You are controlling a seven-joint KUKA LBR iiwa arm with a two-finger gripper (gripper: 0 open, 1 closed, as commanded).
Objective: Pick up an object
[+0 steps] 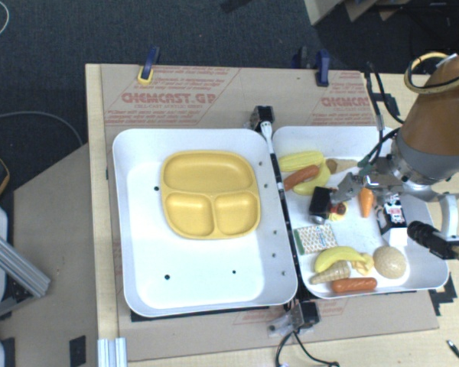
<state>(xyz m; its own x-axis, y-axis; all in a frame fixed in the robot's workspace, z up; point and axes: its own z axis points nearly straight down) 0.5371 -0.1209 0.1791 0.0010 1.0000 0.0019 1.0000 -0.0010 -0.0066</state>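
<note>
Bench [99, 205]: brown board surface carrying two shallow white bins side by side, with clamps at its far edge.

Left bin [138, 266]: holds one yellow divided tray [210, 193], three compartments, lying flat toward the far half of the bin.

Right bin [436, 270]: holds the loose items.

Arm [436, 121]: enters from the right, orange band above a grey wrist, poised over the right bin's far right portion.

Gripper [350, 189]: sits low over the middle of the right bin, above the black block and a small carrot. Whether its fingers are spread or closed cannot be told from this view; nothing is visibly between them.

Items in the right bin, in descending size:
- Corn cob [301, 160], yellow, at the far left, next to the bin's dividing wall.
- Banana [338, 260], near centre of the bin's near half.
- Round beige ball [390, 262], just right of the banana.
- Red sausage [301, 177], tilted, touching the near side of the corn cob.
- Second red sausage [353, 285], at the near edge, just below the banana.
- Patterned flat packet [317, 238], left side, between the black block and the banana.
- Black block [320, 202], just left of the gripper.
- Small carrot [366, 202], orange, upright, beside the gripper.
</note>
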